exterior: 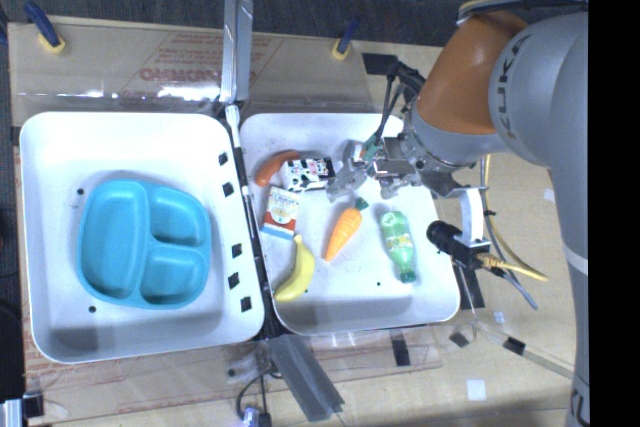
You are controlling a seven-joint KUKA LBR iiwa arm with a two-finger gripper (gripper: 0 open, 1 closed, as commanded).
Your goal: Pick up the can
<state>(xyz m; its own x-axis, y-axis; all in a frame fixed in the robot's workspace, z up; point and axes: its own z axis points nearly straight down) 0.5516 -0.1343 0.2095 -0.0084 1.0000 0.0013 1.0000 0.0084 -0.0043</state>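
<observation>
The right bin [430, 300] holds everything loose. A short dark item with a black-and-white label [308, 173] lies on its side near the bin's far wall; it is the likeliest can, though the blur leaves that uncertain. An orange-brown sausage [274, 165] lies just beside it on the left, close to the divider between the bins. Nearer the camera lie a small white carton [283, 212], a banana [296, 269], a carrot [343, 229] and a green bottle [397, 243], the carrot and bottle side by side but apart.

The arm [520, 85] reaches in from the right, and its jaws hang low over the far part of the bin, just right of the labelled item and above the carrot's leafy end. Whether the jaws are wide or narrow cannot be told, since the metal parts blur together there.

The left bin [40, 145] carries a blue divided tray [145, 240]. Blue clamps [44, 25] grip the surface's far edge, and cables [500, 265] trail beside the right bin
</observation>
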